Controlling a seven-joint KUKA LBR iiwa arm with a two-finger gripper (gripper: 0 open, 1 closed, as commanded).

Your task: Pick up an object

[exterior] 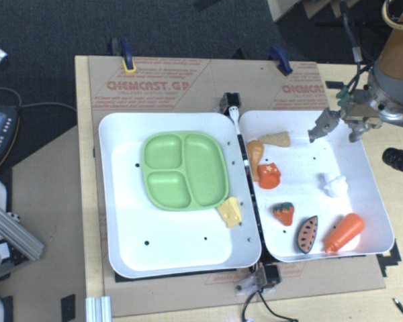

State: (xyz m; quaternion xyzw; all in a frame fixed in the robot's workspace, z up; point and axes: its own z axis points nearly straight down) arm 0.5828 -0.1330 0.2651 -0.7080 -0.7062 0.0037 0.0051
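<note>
My gripper (338, 130) hangs over the back right part of the right bin (363, 180), its two fingers spread open with nothing between them. Below it in that bin lie a small white object (334, 185), an orange carrot (343, 232), a watermelon slice (307, 234), a strawberry (283, 212), a red-orange piece (269, 174), an orange cone (256, 155) and a tan wedge (275, 139). None of them touches the gripper.
The left bin (121, 233) holds a green divided plate (185, 170) and a yellow piece (230, 212) by its front right corner. Blue clamps (127, 54) (280, 58) sit at the bench's back edge. A ridge (245, 173) separates the bins.
</note>
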